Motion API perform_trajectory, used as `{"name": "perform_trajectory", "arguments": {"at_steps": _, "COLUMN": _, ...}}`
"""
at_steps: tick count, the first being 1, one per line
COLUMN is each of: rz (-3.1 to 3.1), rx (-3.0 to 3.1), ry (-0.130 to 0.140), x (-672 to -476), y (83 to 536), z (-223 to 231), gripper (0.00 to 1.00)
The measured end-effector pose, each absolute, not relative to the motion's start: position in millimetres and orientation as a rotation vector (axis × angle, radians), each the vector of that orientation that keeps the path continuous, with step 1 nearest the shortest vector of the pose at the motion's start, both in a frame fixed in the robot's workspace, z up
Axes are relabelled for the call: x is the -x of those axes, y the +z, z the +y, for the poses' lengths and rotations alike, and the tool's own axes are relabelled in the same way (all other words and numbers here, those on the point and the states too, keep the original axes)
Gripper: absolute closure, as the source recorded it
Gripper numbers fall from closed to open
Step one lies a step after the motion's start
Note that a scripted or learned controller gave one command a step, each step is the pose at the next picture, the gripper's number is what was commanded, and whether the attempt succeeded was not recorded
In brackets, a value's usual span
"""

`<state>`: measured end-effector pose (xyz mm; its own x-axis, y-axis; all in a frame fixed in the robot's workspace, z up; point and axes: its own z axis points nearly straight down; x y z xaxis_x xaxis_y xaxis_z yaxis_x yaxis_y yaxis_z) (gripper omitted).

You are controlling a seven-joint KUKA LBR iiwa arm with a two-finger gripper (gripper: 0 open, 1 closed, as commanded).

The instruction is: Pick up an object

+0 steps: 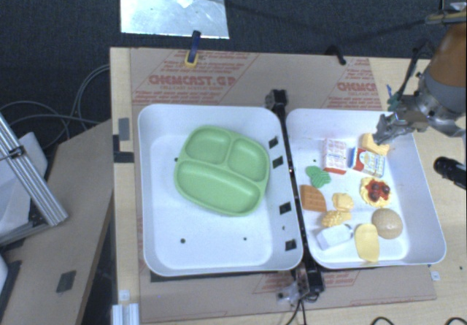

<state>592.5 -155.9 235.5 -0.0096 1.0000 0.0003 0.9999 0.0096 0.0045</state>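
We are looking down at a slant from one fixed camera above the bench, taking in both bins; the gripper [388,130] is sitting far off at our right.

Grey arm [444,101] with orange band [449,60] above wrist. Metallic grey gripper [387,128], small and angular. Thin dark cables beside the wrist. No legible markings; detail blurred.
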Motion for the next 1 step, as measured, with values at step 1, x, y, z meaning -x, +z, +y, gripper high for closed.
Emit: {"name": "perform_trajectory", "arguments": {"at_steps": 1, "rz": 2.231, "rx": -2.21, "ry": 0.005, "x": -611.0, "y": 227.6, "z": -112.0, "gripper": 1.0}}
